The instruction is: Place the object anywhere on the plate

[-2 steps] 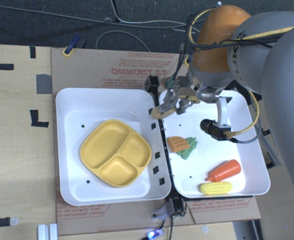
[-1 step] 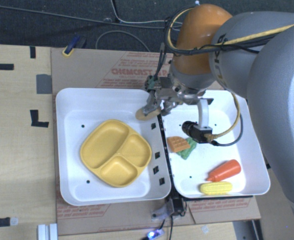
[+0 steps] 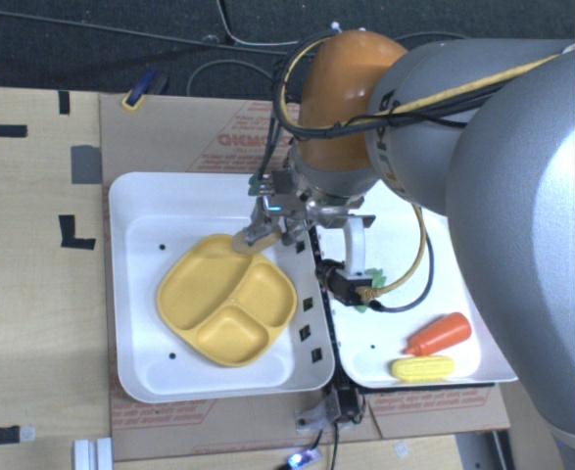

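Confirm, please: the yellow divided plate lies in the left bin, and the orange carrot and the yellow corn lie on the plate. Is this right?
Not quite. The yellow divided plate does lie in the left bin, but the orange carrot and the yellow corn are not on it. The camera view shows both lying in the right bin, near its front corner.

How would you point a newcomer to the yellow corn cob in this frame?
Start at the right white bin, the one under the arm. Look to its near edge, where two toy vegetables lie side by side. The corn cob is the yellow, bumpy one, nearer the rim than the smooth orange carrot.
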`<state>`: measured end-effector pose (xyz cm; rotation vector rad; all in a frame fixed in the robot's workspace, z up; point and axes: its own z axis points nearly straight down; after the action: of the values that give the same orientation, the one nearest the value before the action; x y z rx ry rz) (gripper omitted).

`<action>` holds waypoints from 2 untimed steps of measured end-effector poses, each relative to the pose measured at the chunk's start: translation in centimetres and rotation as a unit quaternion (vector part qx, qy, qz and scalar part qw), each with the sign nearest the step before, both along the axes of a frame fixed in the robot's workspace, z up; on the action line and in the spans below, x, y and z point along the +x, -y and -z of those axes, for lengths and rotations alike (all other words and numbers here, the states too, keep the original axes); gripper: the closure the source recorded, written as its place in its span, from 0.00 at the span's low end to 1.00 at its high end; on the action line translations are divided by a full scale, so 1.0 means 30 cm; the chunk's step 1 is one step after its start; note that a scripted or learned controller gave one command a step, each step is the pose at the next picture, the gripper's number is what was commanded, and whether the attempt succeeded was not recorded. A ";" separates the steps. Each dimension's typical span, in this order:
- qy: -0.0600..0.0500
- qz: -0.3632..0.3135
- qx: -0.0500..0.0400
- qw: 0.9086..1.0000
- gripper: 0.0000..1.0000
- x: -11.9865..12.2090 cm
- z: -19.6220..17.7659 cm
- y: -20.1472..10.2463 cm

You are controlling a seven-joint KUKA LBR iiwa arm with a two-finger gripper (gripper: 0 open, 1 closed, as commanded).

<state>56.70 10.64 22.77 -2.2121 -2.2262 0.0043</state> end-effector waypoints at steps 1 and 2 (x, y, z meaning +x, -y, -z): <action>0.001 0.000 0.000 1.000 1.00 -0.025 -0.005 -0.146; 0.001 0.001 -0.001 1.000 1.00 -0.008 0.022 -0.235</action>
<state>56.45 17.68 22.12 -2.2155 -2.2255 0.0038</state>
